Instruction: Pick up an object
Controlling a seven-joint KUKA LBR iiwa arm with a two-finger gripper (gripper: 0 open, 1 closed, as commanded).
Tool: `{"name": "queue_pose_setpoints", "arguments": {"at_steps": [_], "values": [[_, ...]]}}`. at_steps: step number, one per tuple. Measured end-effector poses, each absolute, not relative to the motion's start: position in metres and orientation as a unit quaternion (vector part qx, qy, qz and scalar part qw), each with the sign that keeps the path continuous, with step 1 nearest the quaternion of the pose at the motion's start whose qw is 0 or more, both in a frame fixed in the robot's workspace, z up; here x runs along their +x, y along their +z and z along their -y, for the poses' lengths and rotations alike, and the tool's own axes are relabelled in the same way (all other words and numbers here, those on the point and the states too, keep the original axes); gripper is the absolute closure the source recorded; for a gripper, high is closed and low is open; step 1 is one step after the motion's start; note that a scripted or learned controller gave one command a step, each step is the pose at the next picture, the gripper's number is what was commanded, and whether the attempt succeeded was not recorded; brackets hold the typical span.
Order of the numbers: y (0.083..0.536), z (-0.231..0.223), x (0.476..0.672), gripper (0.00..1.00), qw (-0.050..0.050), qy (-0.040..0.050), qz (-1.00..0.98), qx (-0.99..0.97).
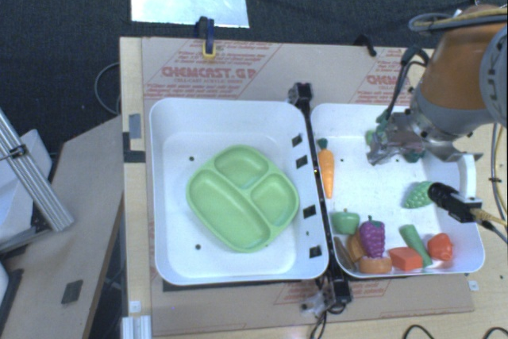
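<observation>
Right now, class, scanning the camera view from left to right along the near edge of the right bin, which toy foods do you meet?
Green pepper → purple grapes → red block-shaped piece → green pod-shaped vegetable → red tomato.

The arm (468,67) comes in from the right side. It is big and grey, with an orange band wrapped round it just above the wrist. The arm bends down and to the left from the top right corner. At its end sits the pincer (389,145), made of grey metal. The pincer hangs low and points down and to the left. Thin black cables run beside the wrist. The tips of the pincer are small and blurry, so how they are set is hard to tell.
</observation>
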State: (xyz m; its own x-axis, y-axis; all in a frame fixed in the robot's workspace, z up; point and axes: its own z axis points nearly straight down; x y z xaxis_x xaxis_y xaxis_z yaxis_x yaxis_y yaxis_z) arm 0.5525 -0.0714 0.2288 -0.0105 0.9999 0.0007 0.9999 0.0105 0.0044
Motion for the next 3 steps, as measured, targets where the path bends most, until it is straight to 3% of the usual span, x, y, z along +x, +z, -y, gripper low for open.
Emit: {"name": "queue_pose_setpoints", "arguments": {"at_steps": [2, 3], "values": [[0.220, -0.012, 0.626, 1.00, 0.001, 0.0023, -0.710, 0.704], [0.223, -0.061, 0.637, 1.00, 0.001, 0.0019, -0.710, 0.704]]}}
